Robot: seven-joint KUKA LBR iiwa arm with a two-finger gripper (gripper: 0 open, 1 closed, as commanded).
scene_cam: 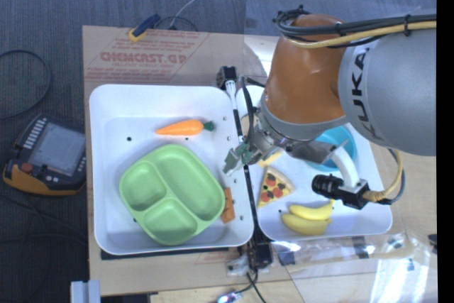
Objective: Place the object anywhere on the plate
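Gripper (237, 156) over bin divider, fingers look spread w/ nothing between; carrot (181, 128) just above green plate (170, 194) — approach vertical, grip mid-body, drop into a compartment.

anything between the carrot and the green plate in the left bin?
Nothing. In the camera view, bare white bin floor separates the carrot from the green plate; they lie apart.

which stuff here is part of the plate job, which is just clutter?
Job:
green plate, left bin
gripper, over the divider between the bins
candidate objects: carrot, pizza slice, banana

Lying about:
blue item under the arm
small orange piece by the plate
handheld pendant on the floor
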